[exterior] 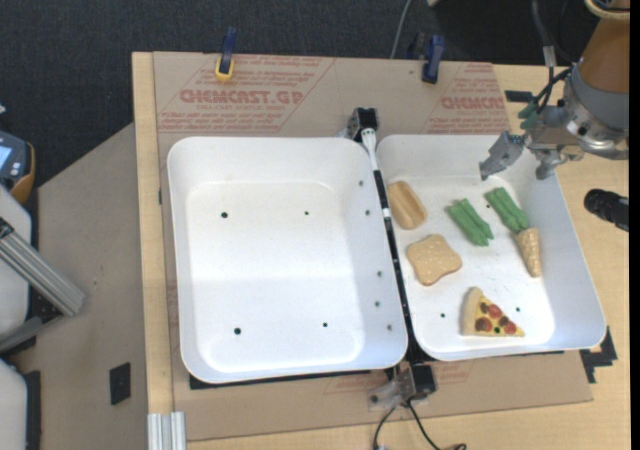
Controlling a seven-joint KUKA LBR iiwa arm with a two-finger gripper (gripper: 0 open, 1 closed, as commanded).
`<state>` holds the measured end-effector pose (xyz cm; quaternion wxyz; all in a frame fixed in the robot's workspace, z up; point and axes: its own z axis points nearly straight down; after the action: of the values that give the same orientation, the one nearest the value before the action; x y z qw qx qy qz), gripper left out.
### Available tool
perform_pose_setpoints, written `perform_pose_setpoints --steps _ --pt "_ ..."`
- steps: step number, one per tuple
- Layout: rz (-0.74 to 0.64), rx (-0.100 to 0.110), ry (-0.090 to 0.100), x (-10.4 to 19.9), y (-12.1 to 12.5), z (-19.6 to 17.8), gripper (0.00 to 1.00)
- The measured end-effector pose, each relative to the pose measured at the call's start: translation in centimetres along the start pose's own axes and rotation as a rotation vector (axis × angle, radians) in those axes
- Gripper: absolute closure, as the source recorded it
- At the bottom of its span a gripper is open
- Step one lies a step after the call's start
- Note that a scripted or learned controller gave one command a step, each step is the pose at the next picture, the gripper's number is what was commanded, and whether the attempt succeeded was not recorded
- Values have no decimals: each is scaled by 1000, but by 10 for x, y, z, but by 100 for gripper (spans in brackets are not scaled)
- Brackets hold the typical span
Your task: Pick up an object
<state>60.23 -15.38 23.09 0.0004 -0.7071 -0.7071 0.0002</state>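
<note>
Green plastic bean pods [469, 221], my likeliest target, lie untouched in the right white bin [580, 323]; my pincer [520, 160] hovers above them, fingers apart and empty; pickup not yet begun.

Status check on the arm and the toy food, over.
Gripper open, above right bin's far edge, holding nothing. Nearest green bean untouched. Nothing in the way.

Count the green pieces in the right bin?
2. One green piece lies mid-bin, right of the bread roll; the other green piece lies just right of it, under the gripper. None looks hidden.
</note>
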Motion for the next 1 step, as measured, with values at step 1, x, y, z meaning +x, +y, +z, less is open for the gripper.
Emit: perform_pose_setpoints --steps 1 --pt "4 4 2 -12 -30 152 0"
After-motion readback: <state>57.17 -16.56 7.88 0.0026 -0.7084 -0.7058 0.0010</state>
